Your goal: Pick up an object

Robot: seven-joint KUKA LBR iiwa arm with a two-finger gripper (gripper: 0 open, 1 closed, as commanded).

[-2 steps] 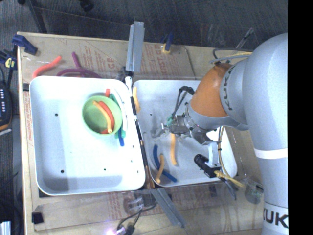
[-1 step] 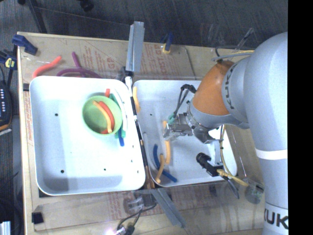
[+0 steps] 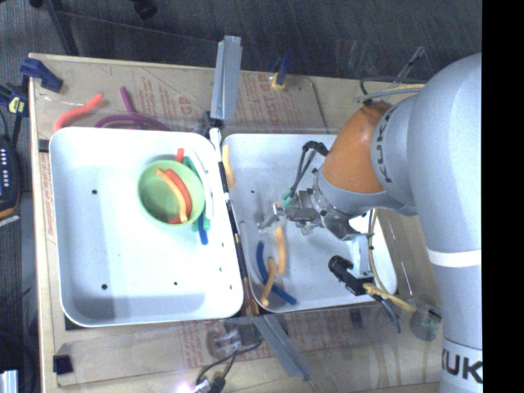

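Observation:
My gripper hangs low over the left half of the right bin, reaching in from the right. Just below it an orange-yellow stick stands nearly upright in the view, its top end at the gripper; whether it is gripped is not clear. A blue curved piece lies left of the stick, and another blue piece sits by the bin's front wall. A small yellow piece rests at the bin's left rim.
The left bin holds a green bowl with a red curved piece in it, and a blue stick beside it. Orange and purple tubes lie on the bench behind that bin.

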